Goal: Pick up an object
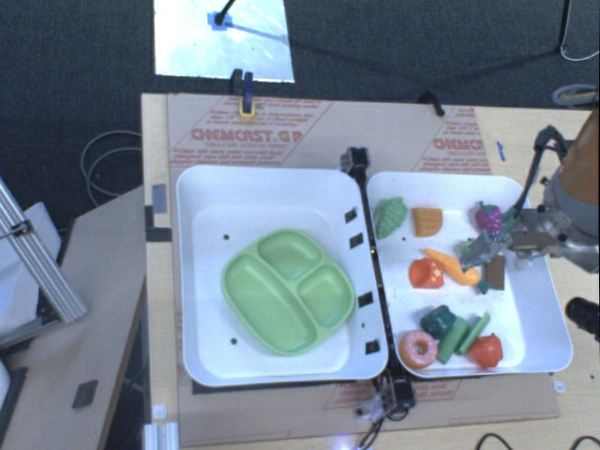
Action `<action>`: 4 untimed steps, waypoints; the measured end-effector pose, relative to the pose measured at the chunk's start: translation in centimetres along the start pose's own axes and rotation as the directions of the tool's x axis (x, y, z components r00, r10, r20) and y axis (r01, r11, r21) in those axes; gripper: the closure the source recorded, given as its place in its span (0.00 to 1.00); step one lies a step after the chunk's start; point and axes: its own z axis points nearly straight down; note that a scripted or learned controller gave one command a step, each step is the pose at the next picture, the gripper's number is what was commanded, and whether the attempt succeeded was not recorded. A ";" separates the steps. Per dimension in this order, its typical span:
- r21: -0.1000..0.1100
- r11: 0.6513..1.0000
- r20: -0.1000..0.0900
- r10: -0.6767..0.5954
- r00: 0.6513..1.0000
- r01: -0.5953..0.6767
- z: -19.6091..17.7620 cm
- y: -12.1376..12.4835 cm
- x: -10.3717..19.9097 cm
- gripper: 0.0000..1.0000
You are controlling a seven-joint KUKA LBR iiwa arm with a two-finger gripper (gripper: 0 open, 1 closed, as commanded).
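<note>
The right bin [544, 345] holds several toy foods. An orange carrot [448, 264] lies in the middle next to a red pepper [425, 274]. Behind them are a leafy green piece [391, 217], an orange block [427, 221] and purple grapes [487, 217]. At the front lie a pink donut [418, 348], broccoli [437, 322], a green stick [465, 336] and a red tomato [485, 350]. My gripper [484, 261] reaches in from the right and hangs open just over the carrot's right end, with nothing seen between its fingers.
The left bin [202, 214] holds a light green divided plate [288, 292]. A black divider with clips [367, 251] runs between the bins. The grey arm [567, 223] crosses the right bin's right wall. Cardboard lies under both bins.
</note>
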 end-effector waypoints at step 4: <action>-0.003 1.000 0.000 0.001 1.000 -0.001 16.0 0.4 -0.3 0.00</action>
